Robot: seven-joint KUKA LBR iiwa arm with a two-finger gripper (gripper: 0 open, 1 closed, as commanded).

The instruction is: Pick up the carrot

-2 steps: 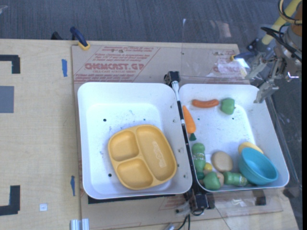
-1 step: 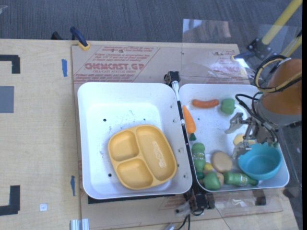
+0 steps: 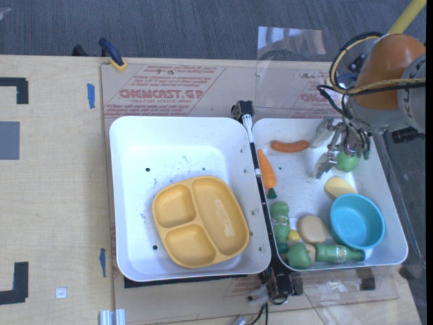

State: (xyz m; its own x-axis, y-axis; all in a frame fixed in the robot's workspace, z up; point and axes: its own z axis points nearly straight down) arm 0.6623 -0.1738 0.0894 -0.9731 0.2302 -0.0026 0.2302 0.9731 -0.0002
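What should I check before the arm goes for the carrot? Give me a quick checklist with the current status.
1. Carrot located: ok, lying in the right bin against its left wall.
2. Gripper over carrot: not ok, it sits toward the bin's far right, next to a green toy.
3. Gripper free of load: cannot tell.
4. Room around carrot: not ok, the wall crowds one side.
5. Path to carrot: ok in this view; the sausage lies just beyond that line.
6. Yellow tray: ok, in the left bin, out of the way.
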